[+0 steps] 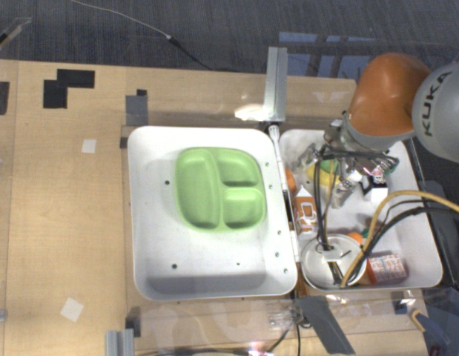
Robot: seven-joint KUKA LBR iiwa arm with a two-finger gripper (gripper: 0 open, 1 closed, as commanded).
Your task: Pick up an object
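Note:
The arm's orange band (385, 95) and wrist hang over the back of the right bin (429, 273). My gripper (349, 175) points down into that bin among the clutter, close to a yellow-green item (325, 173) on its left. An orange and white carton (305, 213) lies along the bin's left wall, with a small orange piece (290, 179) behind it. A round silver lid (322, 262) sits at the bin's front left and a red packet (385, 268) at the front. The wrist and cables hide what lies directly under the gripper.
The left bin (155, 273) holds a green divided plate (218, 188). Yellow and black cables (396, 206) loop from the arm across the right bin's front. A metal post (276, 84) stands behind the gap between the bins.

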